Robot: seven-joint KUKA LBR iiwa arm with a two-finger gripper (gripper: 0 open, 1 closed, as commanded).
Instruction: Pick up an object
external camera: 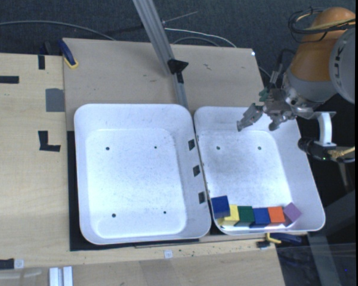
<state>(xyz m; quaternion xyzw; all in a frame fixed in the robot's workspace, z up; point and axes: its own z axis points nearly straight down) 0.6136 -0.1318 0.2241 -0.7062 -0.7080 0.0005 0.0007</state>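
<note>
Coloured blocks lie in a row along the near wall of the right bin [298, 159]: a blue block [220, 205] stands at the left end, slightly behind a yellow block [231, 216], then come a green block [245, 214], a second blue block [261, 215], an orange block [276, 214] and a purple block [292, 211] tilted up against the bin's corner. All of them touch or nearly touch their neighbours. The hand [261, 120] hangs over the far edge of the same bin, well apart from the blocks, with its two fingers spread apart and nothing between them. Behind it the grey arm [322, 52] with its orange band reaches in from the right. The left bin [83, 159] sits just beside the right one, their rims touching along the middle. Both rest on the wooden desk [119, 70], where a slanted metal pole [155, 25] rises behind the bins and strips of dark tape [45, 142] mark the left side.
</note>
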